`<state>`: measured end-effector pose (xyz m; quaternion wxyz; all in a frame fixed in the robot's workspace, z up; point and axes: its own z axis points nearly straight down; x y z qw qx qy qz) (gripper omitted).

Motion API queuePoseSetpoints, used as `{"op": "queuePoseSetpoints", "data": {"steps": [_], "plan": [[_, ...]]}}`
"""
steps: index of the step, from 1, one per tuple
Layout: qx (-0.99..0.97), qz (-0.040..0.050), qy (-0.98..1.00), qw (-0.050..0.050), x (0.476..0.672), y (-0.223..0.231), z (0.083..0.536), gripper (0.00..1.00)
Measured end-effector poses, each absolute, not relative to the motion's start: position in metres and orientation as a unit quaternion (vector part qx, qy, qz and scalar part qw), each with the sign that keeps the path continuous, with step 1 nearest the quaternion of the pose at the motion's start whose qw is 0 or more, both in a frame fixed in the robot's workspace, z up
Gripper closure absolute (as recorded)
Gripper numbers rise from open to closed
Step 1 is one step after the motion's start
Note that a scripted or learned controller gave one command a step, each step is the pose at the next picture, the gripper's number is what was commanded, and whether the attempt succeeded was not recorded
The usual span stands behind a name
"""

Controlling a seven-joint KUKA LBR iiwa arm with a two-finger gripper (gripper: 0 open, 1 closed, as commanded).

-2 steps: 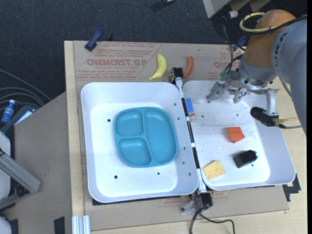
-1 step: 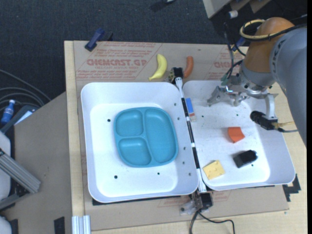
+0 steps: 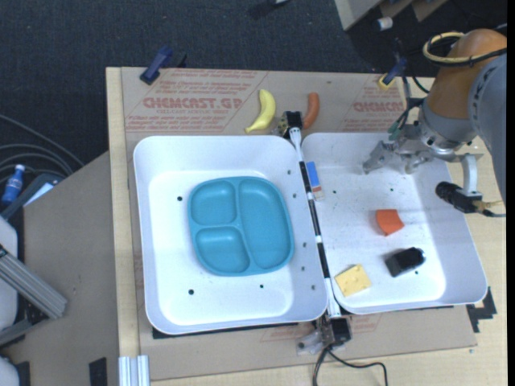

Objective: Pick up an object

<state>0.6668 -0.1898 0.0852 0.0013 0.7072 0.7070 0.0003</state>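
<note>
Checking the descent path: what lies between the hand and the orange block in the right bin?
Nothing: the camera view shows bare white bin floor between the hand and the orange block.

The arm point(image 3: 471, 79) runs off the frame's right edge beside the right bin point(image 3: 451, 292); gripper point(image 3: 396, 155) fingers over that bin's back are too small (and grey) to read.

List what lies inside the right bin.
Inside the right bin: an orange block, a black object and a yellow cheese-like wedge. The pincer hangs over its far end, hiding the floor beneath.
</note>
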Motion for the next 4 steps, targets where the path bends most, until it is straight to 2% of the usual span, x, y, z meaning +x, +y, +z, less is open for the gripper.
{"op": "queuePoseSetpoints", "data": {"steps": [1,2,3,4], "plan": [[0.707,0.0009,0.707,0.003,0.668,-0.189,0.096,1.00],[0.707,0.0007,0.707,0.003,0.668,-0.189,0.096,0.00],[0.707,-0.0004,0.707,-0.001,0.666,-0.156,0.085,0.00],[0.707,-0.0005,0.707,-0.001,0.667,-0.146,0.085,0.00]]}}
